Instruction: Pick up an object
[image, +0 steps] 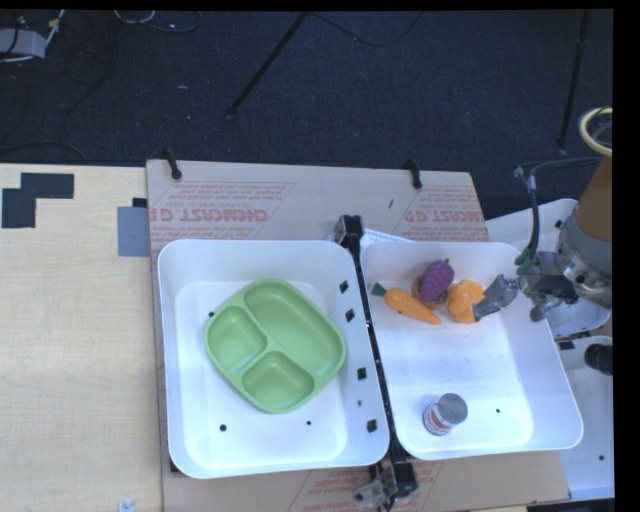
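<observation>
In the right bin (540, 400) lie a purple bunch of grapes (436, 281), an orange carrot (412, 306) with a green tip, and a small orange fruit (464, 301), all close together near the far side. A small can (444, 413) with a silver lid stands alone near the front. My gripper (516, 302) hovers at the bin's right rim, open, with nothing between its fingers. Its left finger (490, 299) is right beside the orange fruit.
The left bin (190, 420) holds a green divided plate (275, 343). A black divider (362, 350) runs between the bins. Cardboard (300, 205) lies under both bins, and a wooden bench top (70, 350) extends to the left.
</observation>
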